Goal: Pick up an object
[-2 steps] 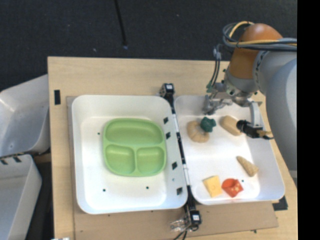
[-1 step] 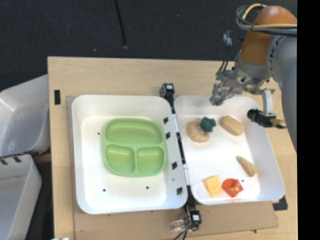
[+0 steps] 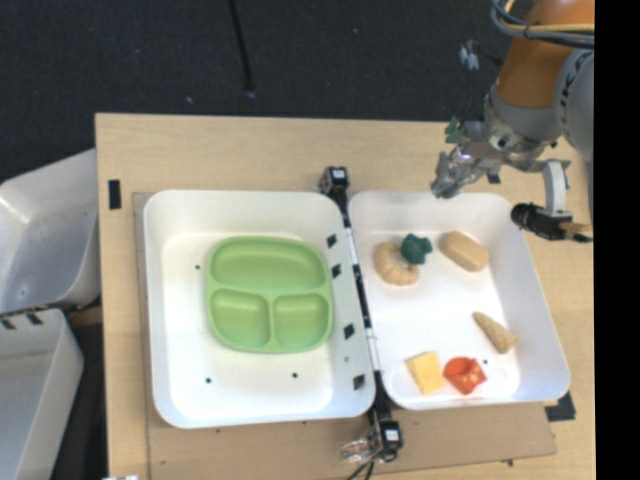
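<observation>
Lying in the right bin (image 3: 530, 298), right of frame centre, are six objects: a croissant (image 3: 395, 265) touching a green piece (image 3: 416, 248), a bread roll (image 3: 465, 250) just beside them, a tan wedge (image 3: 495, 332) lower right, and a yellow block (image 3: 425, 372) beside a red piece (image 3: 464, 375) near the bottom edge. None is held. The end effector (image 3: 455, 173) hovers over the bin's upper rim, apart from all objects; its opening cannot be told. The left bin (image 3: 175, 368) holds a green tray (image 3: 268, 293). Both bins rest on the tabletop (image 3: 250, 148).
</observation>
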`<state>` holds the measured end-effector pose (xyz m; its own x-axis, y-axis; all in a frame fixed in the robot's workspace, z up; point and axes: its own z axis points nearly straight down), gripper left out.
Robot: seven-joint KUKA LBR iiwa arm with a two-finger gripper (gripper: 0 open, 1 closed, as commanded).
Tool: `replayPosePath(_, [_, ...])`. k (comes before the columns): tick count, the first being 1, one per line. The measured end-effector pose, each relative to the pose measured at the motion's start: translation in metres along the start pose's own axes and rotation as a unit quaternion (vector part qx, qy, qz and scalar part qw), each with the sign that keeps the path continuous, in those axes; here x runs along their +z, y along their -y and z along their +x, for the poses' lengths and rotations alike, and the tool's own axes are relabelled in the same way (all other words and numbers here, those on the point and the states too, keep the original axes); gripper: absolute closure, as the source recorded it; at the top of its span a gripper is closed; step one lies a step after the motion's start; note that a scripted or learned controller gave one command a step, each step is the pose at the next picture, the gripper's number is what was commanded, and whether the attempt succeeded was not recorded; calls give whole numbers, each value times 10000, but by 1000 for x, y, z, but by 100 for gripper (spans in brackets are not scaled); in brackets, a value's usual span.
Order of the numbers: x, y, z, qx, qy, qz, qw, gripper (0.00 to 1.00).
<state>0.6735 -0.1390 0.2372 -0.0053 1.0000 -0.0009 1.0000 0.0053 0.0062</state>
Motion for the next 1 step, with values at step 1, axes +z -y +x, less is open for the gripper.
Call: replayPosePath(1, [-35,-1,-2,2,2,4,10000,100])
